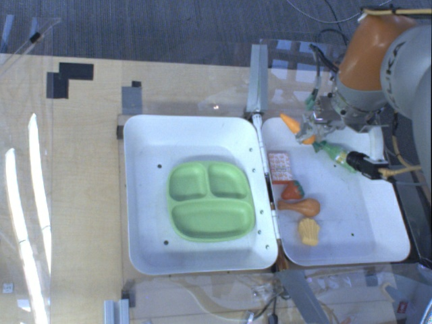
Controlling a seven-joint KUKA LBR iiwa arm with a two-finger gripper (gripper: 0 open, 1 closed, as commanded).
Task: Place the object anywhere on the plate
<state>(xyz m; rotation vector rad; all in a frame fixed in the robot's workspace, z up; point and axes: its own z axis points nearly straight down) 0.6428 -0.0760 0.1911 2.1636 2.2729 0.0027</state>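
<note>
A green divided plate (209, 201) lies in the middle of the left bin (145, 181). My gripper (314, 128) is low over the back left part of the right bin (368, 228), far from the plate. Right beside it lie an orange carrot (290, 122), a small orange piece (308, 140) and a green toy (329, 150); whether it touches any of them is hidden by the wrist. Further forward lie a pink-and-white wafer (279, 163), a red toy (291, 191), a brown drumstick (301, 206) and a yellow corn cob (308, 232).
A raised divider (264, 174) separates the two bins. A black plug on a cable (364, 165) hangs over the right bin's back right. The arm's orange band (368, 49) looms above that corner.
</note>
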